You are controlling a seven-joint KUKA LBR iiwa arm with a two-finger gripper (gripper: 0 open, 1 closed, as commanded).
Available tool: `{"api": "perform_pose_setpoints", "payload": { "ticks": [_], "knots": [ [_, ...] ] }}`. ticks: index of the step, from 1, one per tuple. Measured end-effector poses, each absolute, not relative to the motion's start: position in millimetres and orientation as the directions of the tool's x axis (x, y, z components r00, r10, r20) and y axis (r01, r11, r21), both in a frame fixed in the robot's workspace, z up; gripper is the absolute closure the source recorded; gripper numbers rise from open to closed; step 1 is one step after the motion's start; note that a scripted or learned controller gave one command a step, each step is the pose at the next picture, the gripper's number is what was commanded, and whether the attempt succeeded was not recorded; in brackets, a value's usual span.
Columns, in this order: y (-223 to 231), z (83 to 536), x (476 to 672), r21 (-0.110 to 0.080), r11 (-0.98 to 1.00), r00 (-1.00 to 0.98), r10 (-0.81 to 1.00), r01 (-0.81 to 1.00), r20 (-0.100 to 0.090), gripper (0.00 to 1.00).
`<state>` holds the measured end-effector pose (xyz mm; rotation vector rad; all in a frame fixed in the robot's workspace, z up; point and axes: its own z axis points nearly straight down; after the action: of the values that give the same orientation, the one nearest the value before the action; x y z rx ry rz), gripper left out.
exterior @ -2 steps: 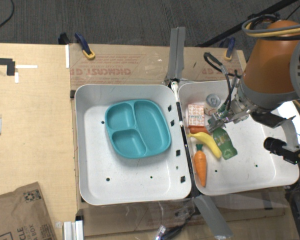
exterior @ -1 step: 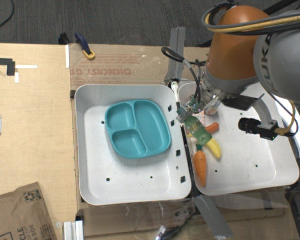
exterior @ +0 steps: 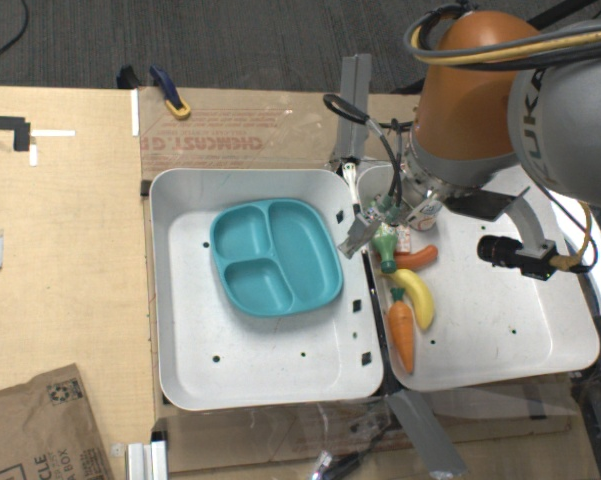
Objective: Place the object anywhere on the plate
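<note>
Wood counter (exterior: 60, 268), 2 white bins | teal plate (exterior: 276, 256) in left bin (exterior: 180, 368) | toy veg at left edge of right bin (exterior: 540, 338): carrot (exterior: 402, 336), banana (exterior: 417, 297), red piece (exterior: 415, 258) | claw (exterior: 392, 216) low over the pile's top, spread/pinch: can't tell | judged light, stiff, slick plastic, grab carrot mid-body across width.

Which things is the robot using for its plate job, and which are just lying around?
For the job: teal divided plate; gripper; toy food in the right bin, namely banana, carrot, red-orange piece.
Lying about: blue-and-yellow clamp; cardboard box.
</note>
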<state>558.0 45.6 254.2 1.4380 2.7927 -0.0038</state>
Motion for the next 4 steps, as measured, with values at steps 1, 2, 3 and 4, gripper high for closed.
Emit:
{"api": "perform_pose_setpoints", "payload": {
  "ticks": [1,2,3,4],
  "knots": [
    [45,263,558.7,-0.003,0.582,-0.582,0.814,0.814,-0.003,1.0],
    [45,263,558.6,-0.003,0.581,-0.581,0.814,0.814,-0.003,0.0],
    [45,271,559.3,-0.004,0.582,-0.582,0.813,0.813,-0.005,1.0],
    [65,259,513.3,-0.004,0.316,-0.316,0.949,0.949,-0.001,1.0]
  ]
}}
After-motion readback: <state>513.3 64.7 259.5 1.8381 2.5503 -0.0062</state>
